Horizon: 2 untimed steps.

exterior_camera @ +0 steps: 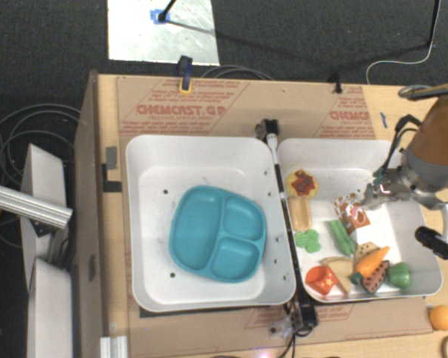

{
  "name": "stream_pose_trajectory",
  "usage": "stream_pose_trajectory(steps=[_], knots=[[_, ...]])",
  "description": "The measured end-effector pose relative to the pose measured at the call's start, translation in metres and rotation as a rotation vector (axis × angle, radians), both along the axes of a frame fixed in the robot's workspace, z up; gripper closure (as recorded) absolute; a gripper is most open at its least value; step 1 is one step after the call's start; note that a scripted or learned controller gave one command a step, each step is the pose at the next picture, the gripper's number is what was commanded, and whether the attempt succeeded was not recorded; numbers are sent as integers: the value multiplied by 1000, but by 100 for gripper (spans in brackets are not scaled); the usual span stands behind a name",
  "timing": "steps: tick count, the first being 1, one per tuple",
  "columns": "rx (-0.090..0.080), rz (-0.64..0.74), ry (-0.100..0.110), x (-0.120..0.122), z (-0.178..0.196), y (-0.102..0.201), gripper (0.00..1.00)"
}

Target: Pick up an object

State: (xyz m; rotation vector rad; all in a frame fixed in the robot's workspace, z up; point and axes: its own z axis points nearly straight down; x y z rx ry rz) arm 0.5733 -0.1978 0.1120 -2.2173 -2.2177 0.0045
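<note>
The right bin [403, 166] holds several toy foods. Among them are a pizza slice [302, 183], a tan bun [302, 214], a green leaf [308, 239], a green pickle [341, 237], a red and white box [354, 215], an orange carrot [374, 259], a green pepper [399, 275] and a red cup [321, 279]. The grey arm with its orange band [440, 136] reaches in from the right. My gripper [375, 192] hangs low over the bin, just above and to the right of the red and white box. Nothing is visibly lifted.
The left bin [153, 162] holds a blue divided plate [218, 233]. A black divider rail [280, 192] runs between the bins. An orange ball [442, 317] lies on the bench outside the right bin's front corner. Cables trail at the back right.
</note>
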Motion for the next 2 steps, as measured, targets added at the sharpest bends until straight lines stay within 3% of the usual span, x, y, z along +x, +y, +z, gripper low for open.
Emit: stream_pose_trajectory(steps=[1,2], knots=[[-2,2,-7,3,4,-1,0],[0,8,-6,-18,10,71,0]])
